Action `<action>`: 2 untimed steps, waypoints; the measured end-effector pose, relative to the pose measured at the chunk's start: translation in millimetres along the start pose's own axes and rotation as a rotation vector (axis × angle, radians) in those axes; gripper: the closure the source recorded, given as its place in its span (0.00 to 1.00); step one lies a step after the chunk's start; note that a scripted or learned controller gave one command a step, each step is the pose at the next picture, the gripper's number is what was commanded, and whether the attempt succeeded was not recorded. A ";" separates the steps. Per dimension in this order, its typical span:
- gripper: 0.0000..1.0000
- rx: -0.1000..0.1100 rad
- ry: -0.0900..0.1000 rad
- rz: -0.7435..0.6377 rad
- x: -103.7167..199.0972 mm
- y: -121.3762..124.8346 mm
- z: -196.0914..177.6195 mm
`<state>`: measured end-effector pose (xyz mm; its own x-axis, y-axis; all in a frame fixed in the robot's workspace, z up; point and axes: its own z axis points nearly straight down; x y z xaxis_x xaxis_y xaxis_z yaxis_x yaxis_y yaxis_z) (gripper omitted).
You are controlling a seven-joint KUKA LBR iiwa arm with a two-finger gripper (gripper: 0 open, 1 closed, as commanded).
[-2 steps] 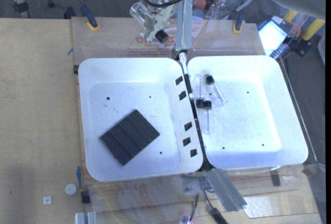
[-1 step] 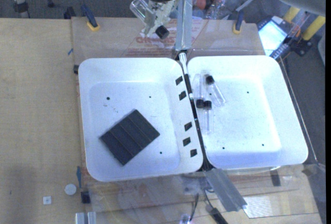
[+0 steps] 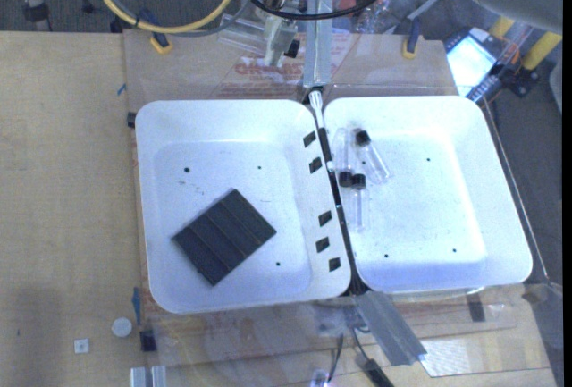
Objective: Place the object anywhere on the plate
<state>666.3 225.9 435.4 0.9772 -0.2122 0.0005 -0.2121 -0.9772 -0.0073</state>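
A dark grey ribbed square plate (image 3: 223, 235) lies flat and turned diagonally in the left bin (image 3: 161, 135), toward its front. Two clear tubes with black caps lie in the right bin (image 3: 447, 197) close to the centre divider. One tube (image 3: 372, 156) is farther back and the other (image 3: 355, 197) sits just in front of it. My gripper (image 3: 284, 38) hangs beyond the far rim of the bins, above the bench near the divider's far end. It is well away from both the tubes and the plate, with nothing visible in it.
Small black tabs (image 3: 320, 193) line the divider between the bins. Cables and a yellow hose (image 3: 161, 14) hang behind the bins. A metal bracket (image 3: 389, 332) juts out at the front. Bare wooden bench (image 3: 63, 197) lies to the left.
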 end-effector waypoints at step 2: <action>1.00 -0.005 -0.003 -0.014 -77.3 36.1 -0.4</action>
<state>583.1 207.1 435.5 0.9802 -0.1980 -0.0019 -0.1980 -0.9802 -0.0023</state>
